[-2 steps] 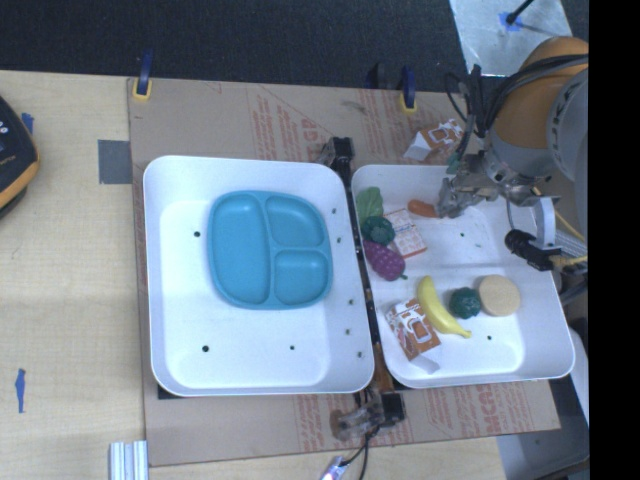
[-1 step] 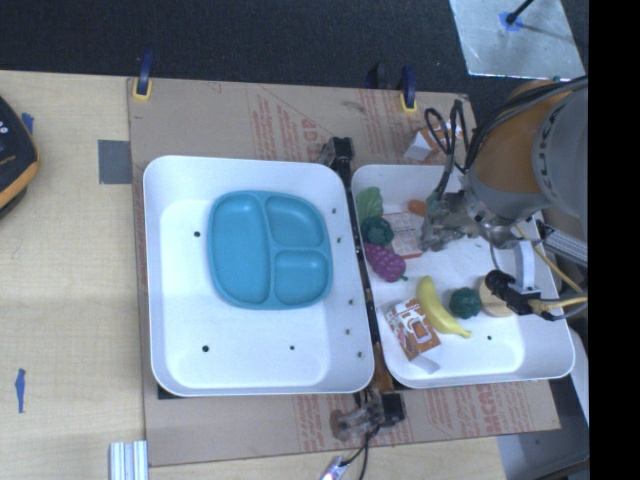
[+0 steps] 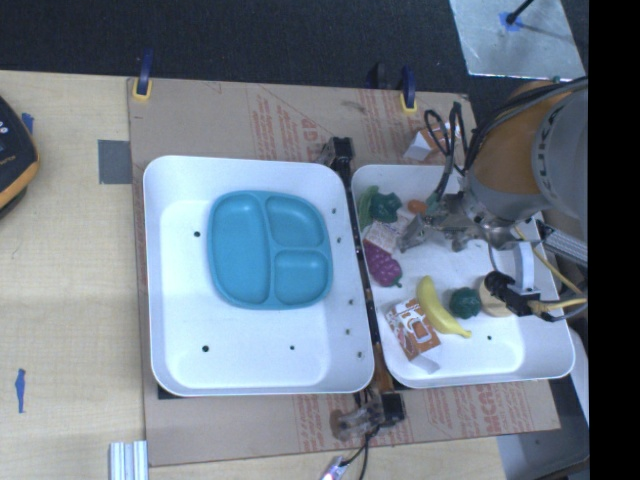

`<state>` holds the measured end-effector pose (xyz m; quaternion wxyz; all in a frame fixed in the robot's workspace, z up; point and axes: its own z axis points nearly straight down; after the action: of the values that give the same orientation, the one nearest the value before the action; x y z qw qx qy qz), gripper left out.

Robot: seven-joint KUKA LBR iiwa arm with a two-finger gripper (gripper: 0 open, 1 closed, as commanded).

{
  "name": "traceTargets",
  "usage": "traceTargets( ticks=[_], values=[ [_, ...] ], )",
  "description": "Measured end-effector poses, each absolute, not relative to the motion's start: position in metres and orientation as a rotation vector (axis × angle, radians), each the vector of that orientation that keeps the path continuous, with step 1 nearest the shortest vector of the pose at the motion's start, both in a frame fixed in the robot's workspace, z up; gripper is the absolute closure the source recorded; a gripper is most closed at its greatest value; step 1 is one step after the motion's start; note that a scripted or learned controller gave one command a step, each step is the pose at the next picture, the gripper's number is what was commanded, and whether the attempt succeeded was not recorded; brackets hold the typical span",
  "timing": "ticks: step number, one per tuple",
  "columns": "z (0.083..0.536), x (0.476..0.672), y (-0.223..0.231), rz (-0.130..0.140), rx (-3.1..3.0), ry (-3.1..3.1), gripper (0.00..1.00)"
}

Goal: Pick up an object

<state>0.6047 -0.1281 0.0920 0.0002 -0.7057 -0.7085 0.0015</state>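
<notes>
Toy items lie loose in the right-hand shallow white bin (image 3: 560, 353) while the gripper (image 3: 425, 226) hangs over that bin's upper left part.

Gripper state cannot be told from the camera view, as its metal tip blurs into the clutter beneath it. Close around the tip lie a dark green leafy toy (image 3: 381, 206), a small orange piece (image 3: 416, 206) and a purple ridged toy (image 3: 382, 263). Nearer the bin's middle rest a yellow plastic banana (image 3: 438, 306), a dark green round toy (image 3: 465, 302) just beside it, and an orange-and-white printed packet (image 3: 412, 329) at the bin's lower left. The left-hand white bin (image 3: 170, 358) holds a light blue three-compartment plastic plate (image 3: 268, 248). Both bins sit on a brown cardboard sheet (image 3: 250, 118) on the table (image 3: 60, 298).
</notes>
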Motion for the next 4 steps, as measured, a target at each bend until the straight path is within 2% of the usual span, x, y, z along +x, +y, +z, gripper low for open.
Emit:
traceTargets(
  ticks=[1, 2, 3, 4],
  values=[
    [0.091, 0.524, -0.186, 0.006, -2.215, -2.225, 0.00],
    [0.102, 0.525, -0.186, 0.008, -2.209, -2.231, 1.00],
    [0.115, 0.568, -0.113, 0.004, -2.212, -2.228, 1.00],
    [0.115, 0.567, -0.113, 0.004, -2.214, -2.227, 0.00]
  ],
)
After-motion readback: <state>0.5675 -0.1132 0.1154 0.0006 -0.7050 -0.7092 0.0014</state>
